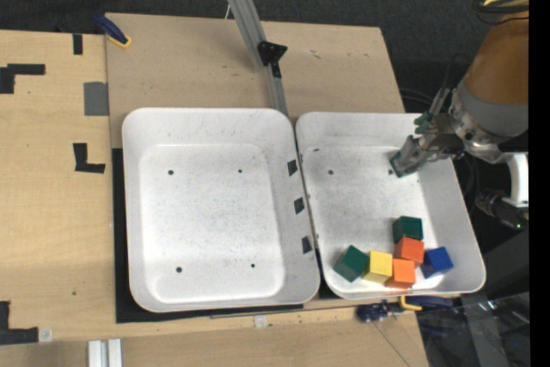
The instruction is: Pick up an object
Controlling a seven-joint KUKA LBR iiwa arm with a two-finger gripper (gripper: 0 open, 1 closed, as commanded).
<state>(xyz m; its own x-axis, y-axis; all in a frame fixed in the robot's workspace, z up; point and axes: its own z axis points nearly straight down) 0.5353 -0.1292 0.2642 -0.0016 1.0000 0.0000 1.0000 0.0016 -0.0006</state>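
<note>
- The tool (404, 162) hovers over the right bin's (361, 185) upper part; I cannot tell its state.
- The blocks (395, 258) cluster in the near corner, well apart, toward the view's bottom.

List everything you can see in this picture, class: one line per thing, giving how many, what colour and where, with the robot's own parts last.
bins: two, white, side by side on the bench.
green blocks: two, in the right bin's near corner cluster.
orange blocks: two, same cluster.
yellow block: one, between a green and an orange block.
blue block: one, at the cluster's right end.
metal rail: one, grey, slanting across the bench top.
bench: one, light wood.
arm: one, grey with orange band, at the right.
pincer: one, over the right bin's far part, apart from the blocks.
</note>
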